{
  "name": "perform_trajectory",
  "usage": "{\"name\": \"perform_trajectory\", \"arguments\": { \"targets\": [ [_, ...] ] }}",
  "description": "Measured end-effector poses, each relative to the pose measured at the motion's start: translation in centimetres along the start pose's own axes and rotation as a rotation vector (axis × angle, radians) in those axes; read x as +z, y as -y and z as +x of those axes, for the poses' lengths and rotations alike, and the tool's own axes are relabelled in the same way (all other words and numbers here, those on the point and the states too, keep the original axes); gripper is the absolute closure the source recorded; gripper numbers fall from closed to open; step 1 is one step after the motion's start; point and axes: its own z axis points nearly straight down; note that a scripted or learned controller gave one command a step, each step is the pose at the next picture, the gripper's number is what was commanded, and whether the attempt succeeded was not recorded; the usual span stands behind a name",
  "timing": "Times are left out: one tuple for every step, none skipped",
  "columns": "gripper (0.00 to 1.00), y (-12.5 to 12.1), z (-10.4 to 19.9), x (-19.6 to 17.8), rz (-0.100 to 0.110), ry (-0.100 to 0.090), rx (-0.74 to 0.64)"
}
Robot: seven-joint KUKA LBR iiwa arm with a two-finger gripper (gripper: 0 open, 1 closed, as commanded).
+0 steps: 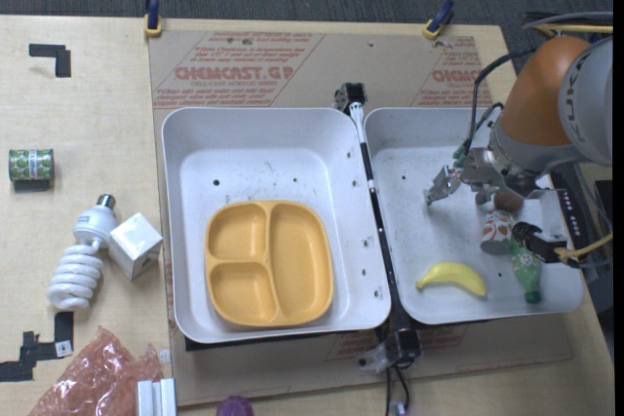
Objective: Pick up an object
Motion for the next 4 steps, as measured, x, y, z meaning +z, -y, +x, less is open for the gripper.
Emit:
{"name": "perform_trajectory", "arguments": {
  "targets": [
    [1.0,-0.1,-0.1,-1.0,-0.002,0.001,0.002],
    [1.0,-3.8,-7.7,-0.1,-0.002,0.001,-0.002],
    [1.0,-5.1,-7.6,-0.5,-0.003,0.002,-0.005],
    [1.0,-6.9,-7.6,-0.1,-0.003,0.002,-0.005]
  ]
}}
